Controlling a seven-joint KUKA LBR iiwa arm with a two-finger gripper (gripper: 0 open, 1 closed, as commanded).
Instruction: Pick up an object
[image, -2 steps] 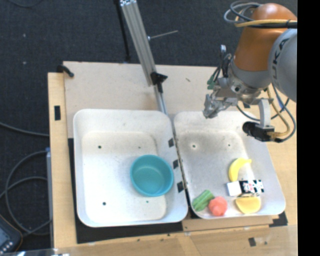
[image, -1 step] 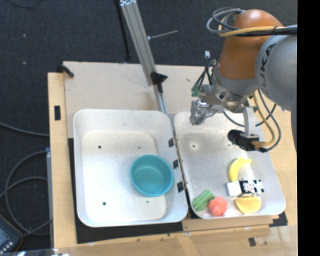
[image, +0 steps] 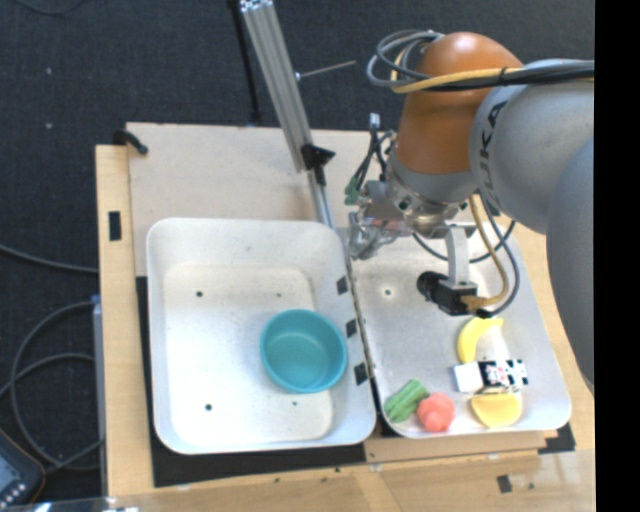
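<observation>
— Gripper (image: 368, 240)?
— Above the right bin's (image: 400, 300) far-left corner; grip state: cannot tell.
— Objects?
— Green piece (image: 404, 400), red ball (image: 435, 412), yellow pieces (image: 478, 338) along that bin's near edge.

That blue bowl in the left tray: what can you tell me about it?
The blue bowl is round, teal-blue and smooth like plastic. It sits upright, mouth up, with nothing showing inside. It rests on the floor of the left bin, toward that bin's near right corner, close to the divide between the bins. Nothing else touches it.
</observation>
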